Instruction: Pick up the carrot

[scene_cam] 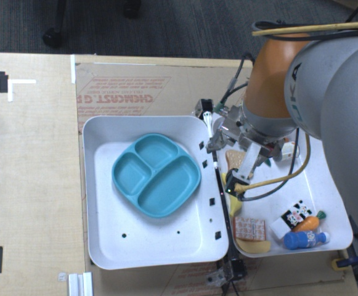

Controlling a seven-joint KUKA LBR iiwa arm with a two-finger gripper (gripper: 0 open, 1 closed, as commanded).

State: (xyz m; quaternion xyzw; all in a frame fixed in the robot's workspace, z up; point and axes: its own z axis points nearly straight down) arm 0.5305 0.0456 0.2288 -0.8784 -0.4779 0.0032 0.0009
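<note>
The carrot (308, 223) is small and orange with a green top, and lies near the right bin's front right corner. It rests against a blue bottle (304, 240) and next to a black-and-white patterned piece (296, 215). My gripper (236, 155) hangs low over the left side of the right bin (336, 190), close to the wall between the bins. It is well to the left of the carrot and farther back. A tan slice-like piece (233, 160) lies just under the gripper. The big grey arm with its orange band covers the back of that bin.
A blue divided plate (157, 174) lies in the left bin (98, 227). At the right bin's front left are a pink patterned block (250, 229) and a yellow piece (256, 246). A cardboard sheet (135, 91) lies behind the bins.
</note>
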